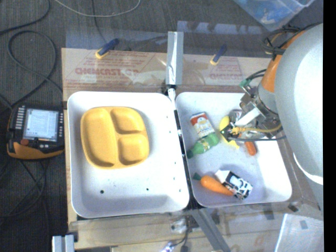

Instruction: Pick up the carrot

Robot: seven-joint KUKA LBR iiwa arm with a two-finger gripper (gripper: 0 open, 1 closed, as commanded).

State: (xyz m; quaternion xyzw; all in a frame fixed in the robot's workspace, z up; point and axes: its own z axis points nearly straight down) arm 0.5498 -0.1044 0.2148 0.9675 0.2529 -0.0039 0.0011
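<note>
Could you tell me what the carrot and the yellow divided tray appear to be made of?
The carrot looks like moulded plastic toy food: uniform orange, smooth, with a plain green tip. The yellow divided tray also seems plastic, matte to satin, with rounded moulded compartments and soft highlights. Neither can be confirmed by sight alone.

The light is bright and even, and the two white bins [126, 193] look very pale, almost washed out on their floors. The big grey arm [310, 98] on the right is so close to the camera that it looks blurry and glows white. Shadows are soft and small, like the thin dark edge under the yellow tray [115, 135], and the whole picture is a bit grainy.
</note>
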